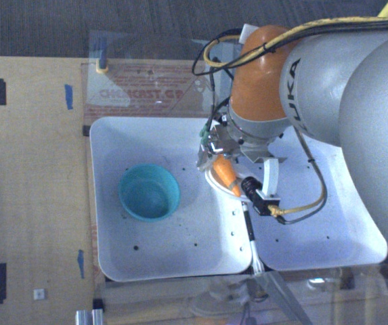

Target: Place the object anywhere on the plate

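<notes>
— Camera view first: where is the task's thing?

— The orange object (223, 172) lies at the right edge of the left bin (112, 242), close to the seam with the right bin (329, 246). It sits directly under the gripper (215, 156), which hangs from the arm (275, 80) reaching in from the right.

— Which way does it run?

— Its long axis slants from upper left to lower right. The upper-left end disappears beneath the gripper; the lower-right end comes close to a black connector (254, 193) on a yellow cable (302, 212).

— Does the gripper have it?

— I cannot tell. The wrist hides the place where they meet, so a clasp and a release would look the same from here.

— And the plate?

— A white curved rim (213, 181) shows just beside the orange object's lower-left side, white against the white bin. It looks like the plate's edge, but most of it is covered by the arm. Whether the object rests on it I cannot tell.

— Anything else?

— A teal bowl (149, 193) stands upright in the left bin, well apart to the left.
</notes>
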Controlling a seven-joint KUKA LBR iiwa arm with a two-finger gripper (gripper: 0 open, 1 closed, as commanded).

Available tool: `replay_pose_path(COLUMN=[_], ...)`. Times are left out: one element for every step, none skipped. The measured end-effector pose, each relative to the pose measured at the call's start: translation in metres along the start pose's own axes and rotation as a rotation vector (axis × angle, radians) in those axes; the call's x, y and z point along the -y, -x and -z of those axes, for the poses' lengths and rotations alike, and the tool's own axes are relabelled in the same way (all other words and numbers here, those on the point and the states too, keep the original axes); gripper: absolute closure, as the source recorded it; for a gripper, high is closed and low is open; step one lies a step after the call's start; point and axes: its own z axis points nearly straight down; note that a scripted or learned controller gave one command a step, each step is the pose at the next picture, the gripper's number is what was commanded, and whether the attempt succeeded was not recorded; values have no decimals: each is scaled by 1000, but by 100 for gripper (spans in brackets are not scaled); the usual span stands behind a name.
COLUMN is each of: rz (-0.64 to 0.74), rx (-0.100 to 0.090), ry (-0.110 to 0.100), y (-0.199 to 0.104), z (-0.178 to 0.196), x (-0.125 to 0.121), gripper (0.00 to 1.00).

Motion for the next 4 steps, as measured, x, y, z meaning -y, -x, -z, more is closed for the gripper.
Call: replay_pose_path(rz=[212, 514, 740, 740], rx=[-1, -2, 0, 1], ry=[-3, 1, 1, 4], y=[-55, -116, -84, -84], z=[-48, -35, -26, -24], x=[-3, 23, -31, -32], gripper=[100, 100, 100, 0])
